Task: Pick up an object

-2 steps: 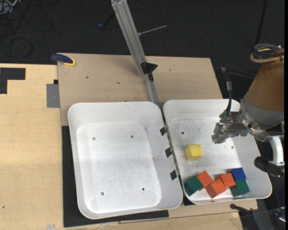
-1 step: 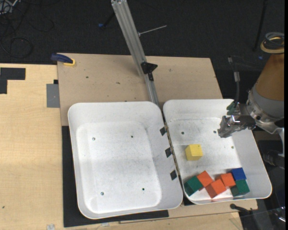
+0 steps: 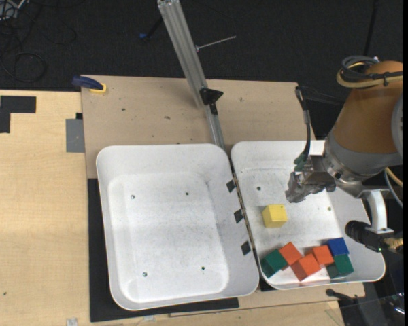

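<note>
A yellow cube point(image 3: 275, 214) lies near the middle of the right bin point(image 3: 258, 161). Along that bin's front edge sits a cluster of blocks: a green one point(image 3: 274, 261), two orange ones point(image 3: 290, 253) point(image 3: 321, 255), a blue one point(image 3: 337, 246) and a dark green one point(image 3: 341, 267). My gripper point(image 3: 297, 192) hangs over the right bin, just up and to the right of the yellow cube, apart from it. Nothing shows between its fingers.
The left bin point(image 3: 122, 165) lies beside the right one, joined by black clips point(image 3: 238, 215). A slanted aluminium bar point(image 3: 187, 49) rises behind the bins. A blue and yellow clamp point(image 3: 90, 83) sits at the bench's far left corner.
</note>
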{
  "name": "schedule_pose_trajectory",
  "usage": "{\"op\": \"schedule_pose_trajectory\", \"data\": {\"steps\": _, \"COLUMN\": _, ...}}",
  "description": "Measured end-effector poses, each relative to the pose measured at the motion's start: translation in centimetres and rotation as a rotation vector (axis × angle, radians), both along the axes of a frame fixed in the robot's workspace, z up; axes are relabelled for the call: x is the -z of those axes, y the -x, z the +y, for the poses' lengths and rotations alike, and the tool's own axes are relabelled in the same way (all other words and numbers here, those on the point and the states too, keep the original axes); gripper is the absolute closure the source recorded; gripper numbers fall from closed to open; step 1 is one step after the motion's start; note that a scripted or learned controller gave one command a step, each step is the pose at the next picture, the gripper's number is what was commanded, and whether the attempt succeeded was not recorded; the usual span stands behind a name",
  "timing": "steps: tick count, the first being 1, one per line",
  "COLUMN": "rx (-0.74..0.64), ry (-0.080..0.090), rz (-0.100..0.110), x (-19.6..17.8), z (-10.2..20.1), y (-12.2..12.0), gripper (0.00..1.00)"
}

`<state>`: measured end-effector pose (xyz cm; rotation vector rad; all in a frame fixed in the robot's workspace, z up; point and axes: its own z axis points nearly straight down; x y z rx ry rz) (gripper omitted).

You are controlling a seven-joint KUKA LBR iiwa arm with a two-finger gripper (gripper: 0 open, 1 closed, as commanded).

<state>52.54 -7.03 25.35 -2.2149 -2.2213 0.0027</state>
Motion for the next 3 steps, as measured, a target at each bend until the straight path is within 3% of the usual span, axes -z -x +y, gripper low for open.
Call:
{"op": "schedule_pose_trajectory", "data": {"steps": 1, "rx": -0.001, "ry": 0.0, "rz": 0.001, "x": 1.0, "z": 5.4, "y": 1.4, "gripper": 1.0}}
{"op": "schedule_pose_trajectory", "data": {"steps": 2, "rx": -0.001, "ry": 0.001, "rz": 0.0, "x": 1.7, "z": 10.2, "y": 0.7, "gripper": 1.0}}
{"op": "schedule_pose_trajectory", "data": {"steps": 3, "rx": -0.002, "ry": 0.0, "rz": 0.002, "x": 2.9, "z": 15.9, "y": 1.9, "gripper": 1.0}}
